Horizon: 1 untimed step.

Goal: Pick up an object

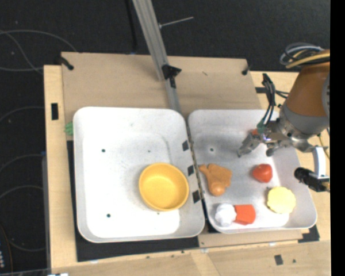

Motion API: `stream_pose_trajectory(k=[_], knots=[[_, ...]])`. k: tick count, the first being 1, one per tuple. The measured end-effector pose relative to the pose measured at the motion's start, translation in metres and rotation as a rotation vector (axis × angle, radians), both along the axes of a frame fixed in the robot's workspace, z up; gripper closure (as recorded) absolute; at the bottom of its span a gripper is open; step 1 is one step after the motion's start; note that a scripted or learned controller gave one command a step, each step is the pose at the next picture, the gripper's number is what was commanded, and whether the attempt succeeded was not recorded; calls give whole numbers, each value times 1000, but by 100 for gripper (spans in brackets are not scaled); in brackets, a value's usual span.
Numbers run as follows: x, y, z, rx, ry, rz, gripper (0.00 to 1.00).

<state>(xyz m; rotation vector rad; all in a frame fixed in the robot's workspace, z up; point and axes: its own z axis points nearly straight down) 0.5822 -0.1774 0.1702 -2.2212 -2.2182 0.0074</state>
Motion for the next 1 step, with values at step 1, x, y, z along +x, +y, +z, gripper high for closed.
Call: stream_pose_trajectory(k=[1], knots=[[9, -2, -54, 0, -2, -2, 0]])
